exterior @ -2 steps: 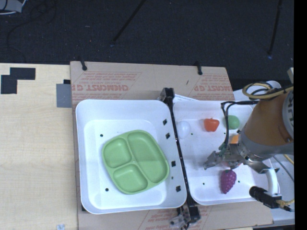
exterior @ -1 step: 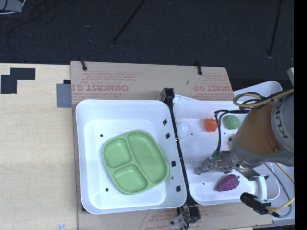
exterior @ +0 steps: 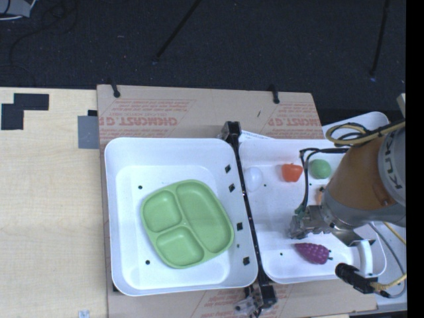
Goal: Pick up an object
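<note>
The gripper sits low in the right bin, its grip impossible to judge, just beside the purple grape bunch — a descent here could land off-centre and nudge the bunch aside, while the orange piece and green piece lie farther back.

Bench: pale wood-grain surface, marked with dark patches near its far left. A brown cardboard sheet with reversed red lettering is laid flat upon it. Two shallow white bins are set on the cardboard, touching side by side: left bin, right bin.
</note>
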{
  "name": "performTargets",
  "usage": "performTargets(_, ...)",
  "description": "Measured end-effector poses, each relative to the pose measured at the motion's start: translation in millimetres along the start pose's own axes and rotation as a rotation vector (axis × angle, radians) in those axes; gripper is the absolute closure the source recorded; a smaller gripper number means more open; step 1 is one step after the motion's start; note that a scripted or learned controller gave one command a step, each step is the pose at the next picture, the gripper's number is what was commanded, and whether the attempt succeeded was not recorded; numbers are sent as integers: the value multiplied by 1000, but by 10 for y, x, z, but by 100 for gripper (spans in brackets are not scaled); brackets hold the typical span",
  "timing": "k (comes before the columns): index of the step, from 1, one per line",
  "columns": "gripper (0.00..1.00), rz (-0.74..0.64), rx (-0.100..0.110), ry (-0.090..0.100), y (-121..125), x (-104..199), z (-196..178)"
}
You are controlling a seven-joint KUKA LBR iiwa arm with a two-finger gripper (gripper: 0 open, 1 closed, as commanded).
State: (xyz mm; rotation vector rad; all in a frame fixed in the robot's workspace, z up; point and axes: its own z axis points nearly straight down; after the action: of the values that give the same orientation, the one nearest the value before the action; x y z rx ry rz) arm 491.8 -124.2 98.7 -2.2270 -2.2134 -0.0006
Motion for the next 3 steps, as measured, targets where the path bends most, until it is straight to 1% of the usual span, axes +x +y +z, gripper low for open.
performTargets(1,100,-5,0,-1,-11,-12,-416)
performTargets(2,100,-1,-3,-2,-17,-127,-933)
performTargets(3,100,-7,-5,-3,25,-185,-1547)
